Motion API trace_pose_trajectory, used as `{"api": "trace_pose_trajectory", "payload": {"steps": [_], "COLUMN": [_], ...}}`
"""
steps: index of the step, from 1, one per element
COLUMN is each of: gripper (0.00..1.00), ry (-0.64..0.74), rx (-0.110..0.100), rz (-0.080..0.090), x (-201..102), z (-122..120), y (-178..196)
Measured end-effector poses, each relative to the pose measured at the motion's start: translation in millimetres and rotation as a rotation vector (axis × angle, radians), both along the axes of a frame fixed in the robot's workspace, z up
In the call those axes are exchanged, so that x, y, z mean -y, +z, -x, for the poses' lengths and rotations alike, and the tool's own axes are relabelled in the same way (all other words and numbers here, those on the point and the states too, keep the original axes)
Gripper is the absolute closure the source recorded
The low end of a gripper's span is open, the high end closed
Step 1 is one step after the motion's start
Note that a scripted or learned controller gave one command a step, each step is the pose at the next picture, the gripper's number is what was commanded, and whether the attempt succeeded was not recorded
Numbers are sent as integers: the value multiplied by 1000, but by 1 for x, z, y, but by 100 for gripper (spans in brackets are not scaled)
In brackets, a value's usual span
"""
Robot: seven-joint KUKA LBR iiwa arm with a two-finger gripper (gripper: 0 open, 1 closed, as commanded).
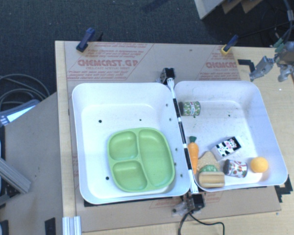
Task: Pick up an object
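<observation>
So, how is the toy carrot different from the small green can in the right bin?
The toy carrot is orange with a green top, long and tapered; the green can is short and cylindrical with a light label. The carrot lies along the bin's left wall, nearer the front clutter; the can lies on its side, apart, nearer the back. Both rest in the right bin, near its left wall.

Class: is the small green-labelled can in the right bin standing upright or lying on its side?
On its side: the can shows its label lengthwise across the right bin's floor.
</observation>
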State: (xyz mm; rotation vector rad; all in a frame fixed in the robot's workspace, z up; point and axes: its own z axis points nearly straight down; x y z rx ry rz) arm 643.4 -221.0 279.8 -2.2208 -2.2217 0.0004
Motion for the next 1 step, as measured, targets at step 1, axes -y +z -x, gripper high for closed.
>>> {"api": "trace_pose_trajectory", "payload": {"steps": [1], "gripper": [0], "ry": [0], "rx": [-2], "rz": [-1], "x": [-6], "z": [68], "y": [-115]}}
